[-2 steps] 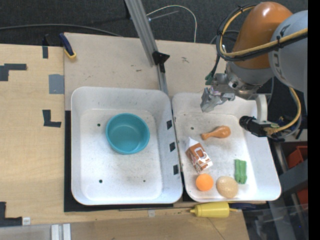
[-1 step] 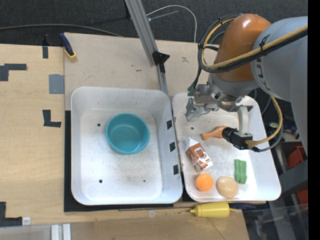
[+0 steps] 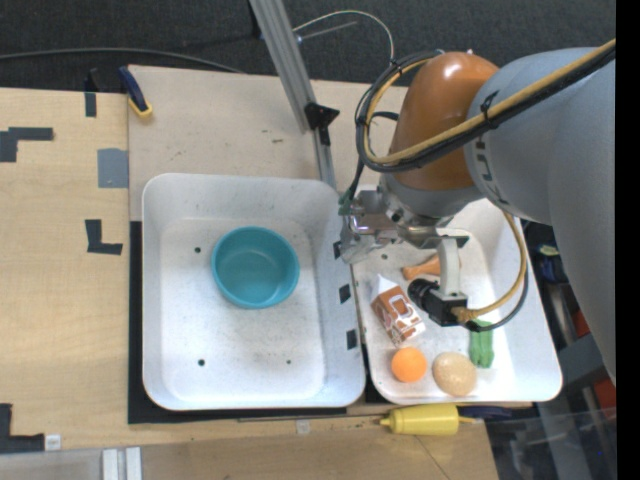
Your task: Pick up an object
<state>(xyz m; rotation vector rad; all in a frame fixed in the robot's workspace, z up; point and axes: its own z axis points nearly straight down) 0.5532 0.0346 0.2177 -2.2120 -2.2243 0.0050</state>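
So the arm (image 3: 545, 128) comes in from the right and hangs over the right bin (image 3: 540, 373), with the claw (image 3: 362, 226) down at that bin's upper left corner, right by the wall shared with the left bin (image 3: 160, 268). Honestly can't tell how far open the claw is from this angle, and I don't see anything gripped in it.

All the small stuff to pick from is in the right bin. There's a little brown and white carton (image 3: 397, 315) lying tilted just below the claw, and an orange ball (image 3: 408, 365) below that. A pale egg-shaped thing (image 3: 454, 373) sits just beside the ball. A green piece (image 3: 482, 348) stands just above the egg thing, and a small orange stick (image 3: 422, 267) pokes out from under the wrist.

The left bin has a teal bowl (image 3: 255, 266) sitting upright, well apart from the claw.

There's also a yellow bottle (image 3: 425, 420) lying on its side on the bench (image 3: 60, 298), just outside the right bin's front edge.
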